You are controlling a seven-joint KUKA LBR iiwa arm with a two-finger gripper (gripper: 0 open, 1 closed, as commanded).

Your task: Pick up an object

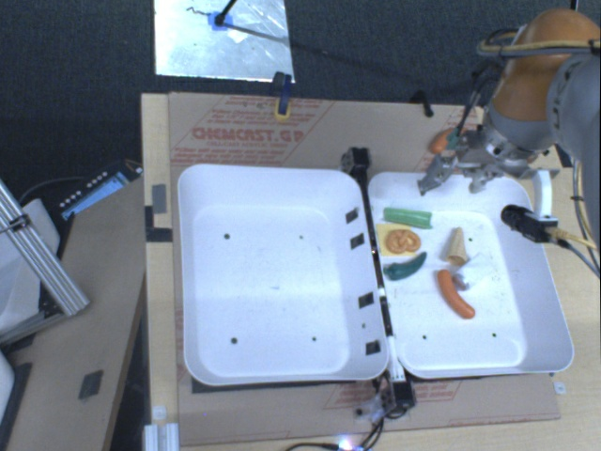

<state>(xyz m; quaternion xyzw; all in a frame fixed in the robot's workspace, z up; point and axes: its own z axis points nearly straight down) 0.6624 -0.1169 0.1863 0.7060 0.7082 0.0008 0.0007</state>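
Presently, item by item, with bearings taken from the hand.

Hand (pixel 457 176): hangs above the far edge of the right bin (pixel 540 341), on the grey arm that enters from the view's right. Two dark fingers point downward and stand apart, with nothing between them.

Objects, all in the right bin, all nearer the camera than the hand:
- Green oblong piece (pixel 408 217): closest to the hand, just toward the camera and a little toward the divider. Long axis runs across the bin, roughly left to right in the view.
- Tan cone (pixel 456 246): almost directly toward the camera from the hand. Long axis runs near to far.
- Orange round piece (pixel 402 241): beside the divider, just in front of the green oblong piece.
- Dark green pepper (pixel 406 269): next forward, lying at a slant.
- Orange sausage (pixel 455 293): farthest from the hand, long axis diagonal.

Left bin (pixel 202 280): well apart from the hand.

Judgement: the green oblong piece or the tan cone offers the shortest approach, a short travel toward the camera and then a descent. For the green piece, closing across its short width looks the surer grip.
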